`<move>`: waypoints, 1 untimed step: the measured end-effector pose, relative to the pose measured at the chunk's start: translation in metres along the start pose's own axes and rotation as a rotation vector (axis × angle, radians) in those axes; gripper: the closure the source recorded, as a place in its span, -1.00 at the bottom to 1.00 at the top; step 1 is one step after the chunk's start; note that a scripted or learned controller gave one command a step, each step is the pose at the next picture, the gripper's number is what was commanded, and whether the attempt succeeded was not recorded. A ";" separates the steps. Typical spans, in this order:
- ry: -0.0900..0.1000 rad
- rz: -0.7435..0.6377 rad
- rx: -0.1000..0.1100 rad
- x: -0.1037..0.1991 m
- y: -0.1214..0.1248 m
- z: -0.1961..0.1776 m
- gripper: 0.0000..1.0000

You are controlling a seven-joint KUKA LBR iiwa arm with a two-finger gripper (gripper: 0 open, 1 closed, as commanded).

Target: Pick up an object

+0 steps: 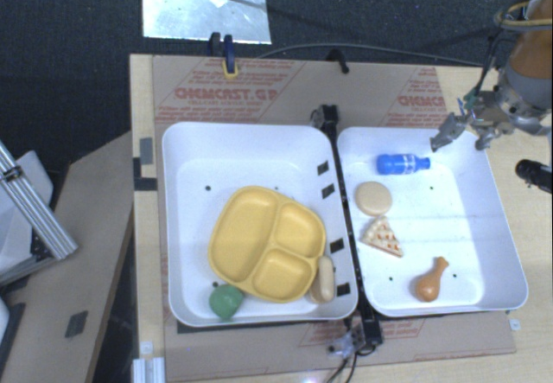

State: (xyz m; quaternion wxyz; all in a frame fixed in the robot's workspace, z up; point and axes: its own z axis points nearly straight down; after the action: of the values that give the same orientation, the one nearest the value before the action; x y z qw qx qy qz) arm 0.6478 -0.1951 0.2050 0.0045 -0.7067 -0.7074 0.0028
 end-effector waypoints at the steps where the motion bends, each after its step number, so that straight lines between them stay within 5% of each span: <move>1: -0.003 -0.003 -0.012 0.000 0.003 -0.008 -1.00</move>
State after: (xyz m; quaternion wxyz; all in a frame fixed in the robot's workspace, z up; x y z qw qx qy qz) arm 0.6507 -0.1947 0.2131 -0.0009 -0.7058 -0.7084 -0.0005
